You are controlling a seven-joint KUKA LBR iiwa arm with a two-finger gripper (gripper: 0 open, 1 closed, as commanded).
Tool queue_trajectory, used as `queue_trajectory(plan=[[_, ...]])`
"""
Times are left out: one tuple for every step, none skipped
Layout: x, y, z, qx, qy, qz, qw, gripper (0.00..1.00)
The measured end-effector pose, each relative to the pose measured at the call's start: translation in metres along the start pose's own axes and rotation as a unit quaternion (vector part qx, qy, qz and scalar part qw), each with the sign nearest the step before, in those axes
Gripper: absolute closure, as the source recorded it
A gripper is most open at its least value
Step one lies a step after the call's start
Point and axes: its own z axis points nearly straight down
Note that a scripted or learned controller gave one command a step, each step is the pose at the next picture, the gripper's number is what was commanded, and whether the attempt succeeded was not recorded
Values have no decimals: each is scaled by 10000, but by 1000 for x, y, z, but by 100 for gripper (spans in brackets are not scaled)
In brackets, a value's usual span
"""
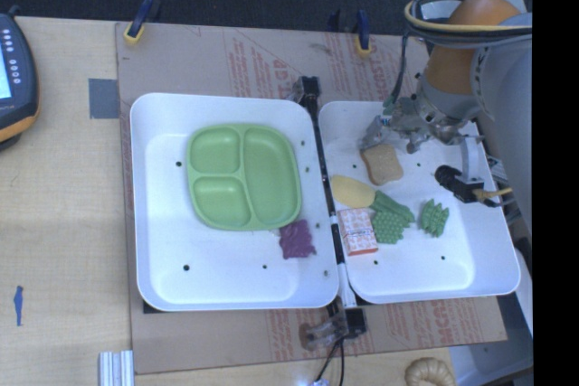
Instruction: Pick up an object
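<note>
My gripper [391, 133] sits at 12 o'clock in the right bin [488, 280], directly above the tan bread slice [383, 164]. Jaw state: cannot tell. The red-and-white packet [358, 230] carries print too small to read.

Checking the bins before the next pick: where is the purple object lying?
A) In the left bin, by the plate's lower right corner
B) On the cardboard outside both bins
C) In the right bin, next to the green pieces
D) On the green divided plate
A: the purple object lies on the left bin's white floor, just off the lower right corner of the green plate.
</note>
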Motion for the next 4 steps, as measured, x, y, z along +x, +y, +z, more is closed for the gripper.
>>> queue_trajectory(plan=[[25, -61, 1, 45, 18, -7, 10000, 0], [8, -11, 0, -16, 3, -26, 10000, 0], [22, -77, 1, 46, 17, -5, 10000, 0], [29, -30, 0, -11, 9, -21, 10000, 0]])
